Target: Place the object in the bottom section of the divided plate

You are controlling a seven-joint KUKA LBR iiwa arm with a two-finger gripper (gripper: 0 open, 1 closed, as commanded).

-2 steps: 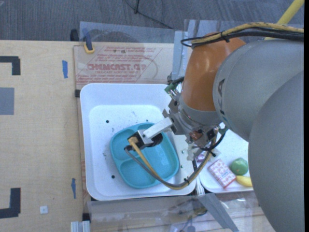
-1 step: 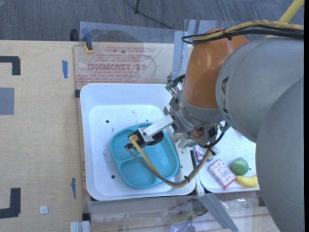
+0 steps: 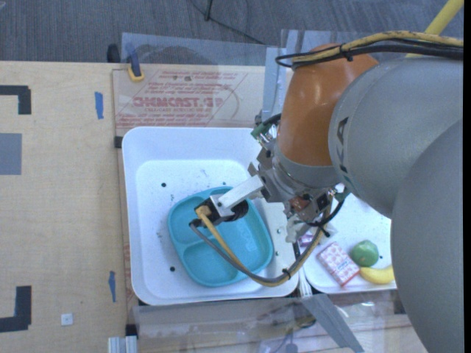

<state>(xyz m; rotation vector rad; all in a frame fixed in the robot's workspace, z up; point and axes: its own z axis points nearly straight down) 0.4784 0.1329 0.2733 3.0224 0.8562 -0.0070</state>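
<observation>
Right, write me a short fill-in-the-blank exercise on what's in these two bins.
1. The divided plate lying in the left bin is ____ in colour.
2. In the right bin, the green fruit lies right beside a yellow ____.
3. The band above the wrist of the grey arm is ____.
Missing words: blue; banana; orange.
</observation>
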